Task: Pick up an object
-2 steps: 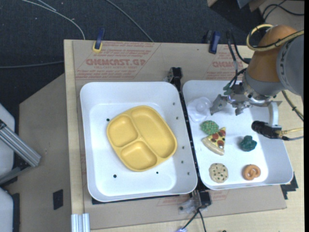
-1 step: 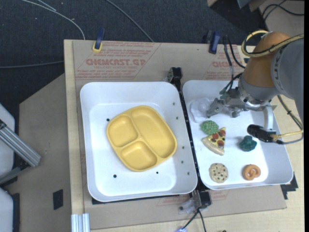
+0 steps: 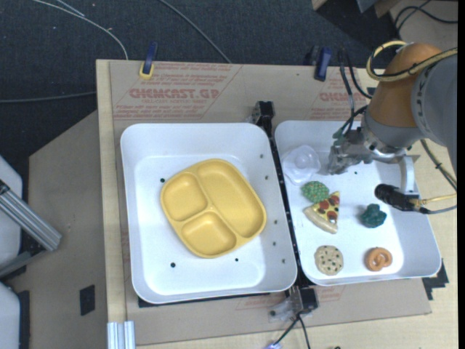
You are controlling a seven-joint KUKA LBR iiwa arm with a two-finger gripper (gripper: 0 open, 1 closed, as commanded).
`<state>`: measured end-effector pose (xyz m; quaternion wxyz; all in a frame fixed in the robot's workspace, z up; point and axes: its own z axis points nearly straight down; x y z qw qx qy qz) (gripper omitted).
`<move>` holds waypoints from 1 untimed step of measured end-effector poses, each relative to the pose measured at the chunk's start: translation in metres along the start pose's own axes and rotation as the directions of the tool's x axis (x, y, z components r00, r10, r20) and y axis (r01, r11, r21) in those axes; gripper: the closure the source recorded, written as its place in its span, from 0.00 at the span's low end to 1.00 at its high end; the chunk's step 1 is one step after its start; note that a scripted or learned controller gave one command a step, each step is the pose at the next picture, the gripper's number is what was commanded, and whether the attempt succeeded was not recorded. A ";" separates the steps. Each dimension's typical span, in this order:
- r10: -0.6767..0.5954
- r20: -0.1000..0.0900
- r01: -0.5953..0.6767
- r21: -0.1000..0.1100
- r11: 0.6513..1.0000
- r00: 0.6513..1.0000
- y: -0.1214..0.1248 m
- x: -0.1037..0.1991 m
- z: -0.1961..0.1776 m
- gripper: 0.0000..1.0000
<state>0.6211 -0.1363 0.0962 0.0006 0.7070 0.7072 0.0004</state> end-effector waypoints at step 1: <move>-0.001 0.002 0.001 -0.006 1.000 1.000 -0.002 0.006 -0.062 1.00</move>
